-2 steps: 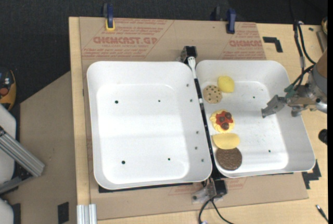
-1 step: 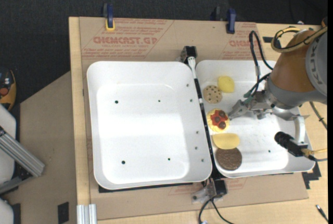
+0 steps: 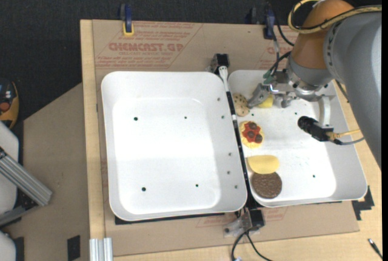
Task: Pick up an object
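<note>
In the camera view I see the gripper [image 3: 265, 93] low in the right bin [image 3: 339, 184], at its far left corner, with a small yellow piece [image 3: 265, 102] touching its tip and a pale cookie [image 3: 240, 104] just to its left. I cannot tell how far it is open or whether it holds the piece. The other food pieces lie nearer the camera, along the left wall.

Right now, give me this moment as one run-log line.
arm: over right bin far end | gripper: low by yellow piece | grasp: unconfirmed | left bin: no change needed
</note>
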Available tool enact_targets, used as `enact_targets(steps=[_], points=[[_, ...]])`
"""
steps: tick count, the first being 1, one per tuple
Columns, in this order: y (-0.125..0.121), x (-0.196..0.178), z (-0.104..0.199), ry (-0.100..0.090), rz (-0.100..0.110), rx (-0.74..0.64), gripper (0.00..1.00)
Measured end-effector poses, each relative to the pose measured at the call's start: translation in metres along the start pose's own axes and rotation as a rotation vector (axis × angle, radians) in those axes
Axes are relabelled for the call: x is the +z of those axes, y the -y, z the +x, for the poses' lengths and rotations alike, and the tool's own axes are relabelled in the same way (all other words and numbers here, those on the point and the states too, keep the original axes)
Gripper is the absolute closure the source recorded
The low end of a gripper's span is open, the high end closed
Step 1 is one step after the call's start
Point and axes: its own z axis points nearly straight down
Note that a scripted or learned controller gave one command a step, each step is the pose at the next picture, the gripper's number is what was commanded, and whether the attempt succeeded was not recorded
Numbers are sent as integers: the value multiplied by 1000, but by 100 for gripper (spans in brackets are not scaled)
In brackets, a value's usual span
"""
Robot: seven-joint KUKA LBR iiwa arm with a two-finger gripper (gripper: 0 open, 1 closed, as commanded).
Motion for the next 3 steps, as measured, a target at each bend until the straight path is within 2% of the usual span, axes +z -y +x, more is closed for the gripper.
enact_targets(steps=[1, 2, 3], points=[[-24, 3, -7, 0, 5, 4, 0], [-24, -8, -7, 1, 4, 4, 100], [-26, -103, 48, -2, 0, 1, 100]])
